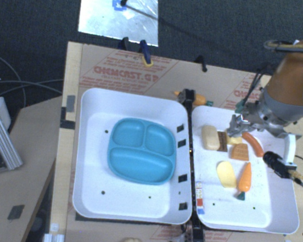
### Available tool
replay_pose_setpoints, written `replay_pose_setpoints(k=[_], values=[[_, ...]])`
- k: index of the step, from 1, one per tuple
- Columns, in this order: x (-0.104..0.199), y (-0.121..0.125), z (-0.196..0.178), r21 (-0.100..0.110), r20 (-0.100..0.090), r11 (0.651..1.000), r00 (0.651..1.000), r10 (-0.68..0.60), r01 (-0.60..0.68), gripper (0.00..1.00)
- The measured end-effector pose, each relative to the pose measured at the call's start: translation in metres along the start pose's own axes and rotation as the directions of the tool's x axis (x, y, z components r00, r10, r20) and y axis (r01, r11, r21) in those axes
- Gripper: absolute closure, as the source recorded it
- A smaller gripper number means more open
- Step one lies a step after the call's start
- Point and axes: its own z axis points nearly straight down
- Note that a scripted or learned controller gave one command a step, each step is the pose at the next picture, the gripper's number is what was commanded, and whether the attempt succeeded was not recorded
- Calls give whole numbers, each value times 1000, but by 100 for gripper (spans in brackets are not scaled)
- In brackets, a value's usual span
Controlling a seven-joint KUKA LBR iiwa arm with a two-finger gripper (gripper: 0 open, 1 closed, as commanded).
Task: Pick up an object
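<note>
Dark carpet surrounds a cardboard-topped bench point(147, 73) that carries two white bins side by side. We see the arm point(298, 76) entering from the right, its orange band cut off by the frame's upper right edge and its grey wrist angled down and leftward over the right bin point(250, 213). We place the claw point(238, 125) low above that bin's upper part; its tips merge with the food pieces beneath, and we cannot tell whether it is spread or clenched, nor whether it grips anything. Just left of the claw lies a pale bread-like block point(211, 137), with a dark brown piece point(222, 140) touching its right side. Immediately right of the claw lies a red sausage point(252, 144), tilted. Below the claw sit a tan cracker-like square point(240, 151), a yellow piece point(226, 173) and an orange carrot point(245, 177); their exact kinds are hard to make out. Far left of the claw, the left bin point(89, 192) holds a blue divided plate point(142, 151). A small orange item point(199, 100) behind the bins is partly hidden by a black clip.
</note>
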Motion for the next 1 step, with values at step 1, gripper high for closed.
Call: replay_pose_setpoints(k=[1], values=[[0, 1, -23, 2, 0, 1000, 1000, 1, -1, 100]])
